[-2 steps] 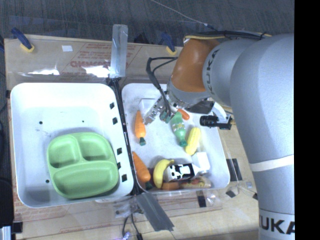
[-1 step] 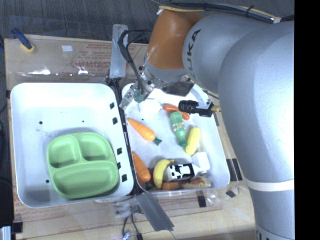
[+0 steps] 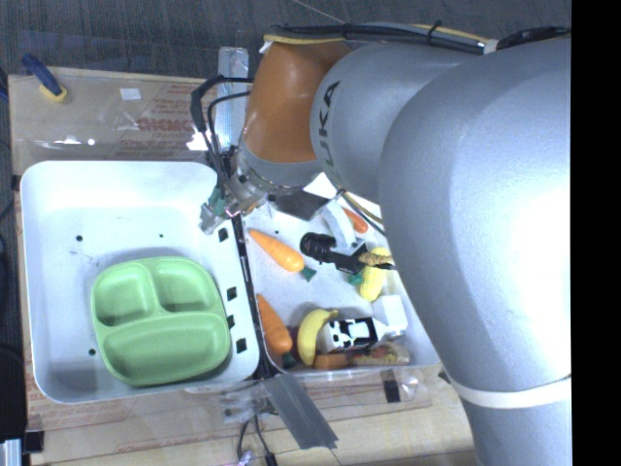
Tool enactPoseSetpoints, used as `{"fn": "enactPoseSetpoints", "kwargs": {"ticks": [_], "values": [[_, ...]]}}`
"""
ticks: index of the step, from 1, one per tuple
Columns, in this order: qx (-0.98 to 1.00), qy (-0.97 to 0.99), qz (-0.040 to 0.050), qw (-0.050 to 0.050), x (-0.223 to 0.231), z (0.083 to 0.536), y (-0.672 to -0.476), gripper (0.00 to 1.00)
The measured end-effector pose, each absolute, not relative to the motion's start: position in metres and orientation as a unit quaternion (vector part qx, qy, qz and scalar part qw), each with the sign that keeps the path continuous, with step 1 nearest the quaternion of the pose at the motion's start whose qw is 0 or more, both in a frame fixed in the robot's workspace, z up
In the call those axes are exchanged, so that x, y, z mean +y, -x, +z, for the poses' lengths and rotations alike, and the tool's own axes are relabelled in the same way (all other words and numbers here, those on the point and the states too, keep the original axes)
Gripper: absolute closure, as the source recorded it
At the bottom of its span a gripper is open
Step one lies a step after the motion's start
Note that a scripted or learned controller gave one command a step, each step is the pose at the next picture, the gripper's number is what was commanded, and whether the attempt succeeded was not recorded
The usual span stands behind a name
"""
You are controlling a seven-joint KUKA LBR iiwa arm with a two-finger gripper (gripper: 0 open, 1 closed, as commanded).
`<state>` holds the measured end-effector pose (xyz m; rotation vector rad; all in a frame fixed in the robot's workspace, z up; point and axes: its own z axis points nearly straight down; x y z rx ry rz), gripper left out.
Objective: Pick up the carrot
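Whether the jaws of the gripper are standing apart or together I cannot tell, and the carrot is lying just beside and below them, needing a lengthwise-centred descent.

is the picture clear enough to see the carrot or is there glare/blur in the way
In the camera view the carrot is sharp and evenly lit, with no glare on it; the big grey arm looms close and soft, covering much of the right bin; the left bin floor looks bright, nearly washed out, around the green tray; the claw is small and slightly blurred.
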<state>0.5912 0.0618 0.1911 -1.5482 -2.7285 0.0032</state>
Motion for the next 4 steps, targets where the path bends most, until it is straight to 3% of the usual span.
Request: {"fn": "enactPoseSetpoints", "kwargs": {"ticks": [1, 2, 3, 4], "values": [[-0.795, 0.606, 0.001, 0.002, 0.102, 0.216, -0.553, 1.0], [-0.737, 0.676, 0.0033, 0.003, 0.147, 0.195, -0.485, 1.0], [-0.587, 0.81, 0.0024, 0.002, 0.197, 0.193, -0.474, 1.0], [-0.59, 0.807, 0.0042, 0.003, 0.198, 0.202, -0.474, 1.0]]}}
